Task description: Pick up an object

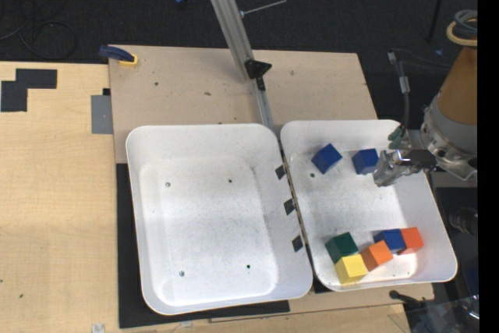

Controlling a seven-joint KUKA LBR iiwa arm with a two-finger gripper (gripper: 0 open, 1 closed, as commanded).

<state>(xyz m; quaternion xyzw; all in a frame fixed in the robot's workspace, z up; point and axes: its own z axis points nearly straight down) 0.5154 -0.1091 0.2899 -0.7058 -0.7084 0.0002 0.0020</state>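
In the right bin (pixel 366 129) lie two blue cubes, one (pixel 327 158) near the middle back and another (pixel 364 161) just right of it. At the front of that bin sit a green cube (pixel 341 246), a yellow cube (pixel 351 267), an orange cube (pixel 380 253), a third blue cube (pixel 392 240) and an orange-red cube (pixel 411 239), packed close together. My gripper (pixel 387 169) hangs at the bin's right side, just right of the second blue cube. Nothing shows between its fingers.
The left bin (pixel 204 216) stands beside the right one, with black clips (pixel 288 206) along the seam. A slanted aluminium bar (pixel 229 18) rises behind the bins. A blue and yellow clamp (pixel 118 54) lies at the board's far left corner.
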